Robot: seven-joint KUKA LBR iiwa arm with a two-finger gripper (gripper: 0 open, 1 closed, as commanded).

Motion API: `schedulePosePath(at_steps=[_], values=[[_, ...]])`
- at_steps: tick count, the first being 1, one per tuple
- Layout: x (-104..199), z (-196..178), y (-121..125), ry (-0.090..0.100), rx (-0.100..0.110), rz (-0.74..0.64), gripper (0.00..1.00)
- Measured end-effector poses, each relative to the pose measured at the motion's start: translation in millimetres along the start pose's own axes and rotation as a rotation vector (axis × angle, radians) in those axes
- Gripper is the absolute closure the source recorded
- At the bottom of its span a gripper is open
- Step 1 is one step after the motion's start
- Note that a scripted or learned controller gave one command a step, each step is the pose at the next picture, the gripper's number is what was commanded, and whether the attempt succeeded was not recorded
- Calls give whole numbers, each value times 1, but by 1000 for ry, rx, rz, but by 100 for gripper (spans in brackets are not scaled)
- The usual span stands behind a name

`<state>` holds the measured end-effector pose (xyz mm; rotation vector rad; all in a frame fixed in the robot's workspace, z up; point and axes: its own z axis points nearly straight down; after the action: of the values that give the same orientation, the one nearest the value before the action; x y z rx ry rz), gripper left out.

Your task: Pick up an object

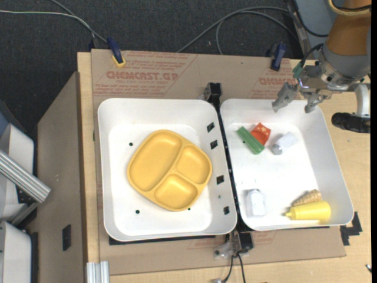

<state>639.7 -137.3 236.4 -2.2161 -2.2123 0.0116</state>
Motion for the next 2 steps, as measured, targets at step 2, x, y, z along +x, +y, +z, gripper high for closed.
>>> schedulePosePath(at_steps=[2], values=[[5, 55, 6, 0, -6, -4, 0]])
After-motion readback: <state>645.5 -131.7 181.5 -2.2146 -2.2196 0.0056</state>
